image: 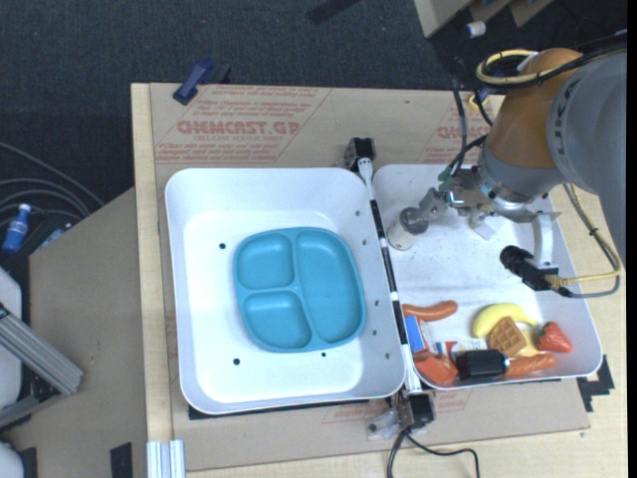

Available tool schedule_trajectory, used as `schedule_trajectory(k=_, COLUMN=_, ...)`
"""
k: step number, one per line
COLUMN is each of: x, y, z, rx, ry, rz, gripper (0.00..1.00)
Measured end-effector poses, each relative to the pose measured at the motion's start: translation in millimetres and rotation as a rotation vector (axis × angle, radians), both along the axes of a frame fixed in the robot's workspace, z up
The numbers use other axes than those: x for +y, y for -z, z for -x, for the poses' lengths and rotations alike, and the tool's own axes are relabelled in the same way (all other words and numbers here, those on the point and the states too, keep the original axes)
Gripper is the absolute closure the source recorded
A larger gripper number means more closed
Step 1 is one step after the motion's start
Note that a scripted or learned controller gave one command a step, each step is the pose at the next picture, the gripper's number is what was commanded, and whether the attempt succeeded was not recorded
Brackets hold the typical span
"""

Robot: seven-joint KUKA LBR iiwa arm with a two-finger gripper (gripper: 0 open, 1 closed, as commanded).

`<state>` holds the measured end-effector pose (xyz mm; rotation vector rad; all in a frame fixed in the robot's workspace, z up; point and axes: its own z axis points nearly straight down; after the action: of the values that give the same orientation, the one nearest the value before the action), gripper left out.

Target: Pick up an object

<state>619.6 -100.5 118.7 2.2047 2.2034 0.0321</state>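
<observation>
My right bin [418, 182] has bare white floor across its upper half; the toy food crowds its lower edge: a yellow banana [498, 317], a waffle [509, 338], a sausage [429, 310]. My gripper [415, 219] hangs low near the divider, arm bent in from the right. I cannot tell my fingers' state. A glossy blue divided plate [298, 288] lies in the left bin [189, 227].

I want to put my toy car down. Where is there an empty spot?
Bare floor rings the blue plate in the left bin. In the right bin, there is open floor between the gripper and the toy food. That food crowds its near edge.
</observation>
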Motion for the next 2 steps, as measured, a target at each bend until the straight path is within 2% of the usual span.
schedule_trajectory(k=2, x=0.5, y=0.8, z=-4.8, rx=0.002, ry=-0.001, rz=-0.001, gripper=0.0)
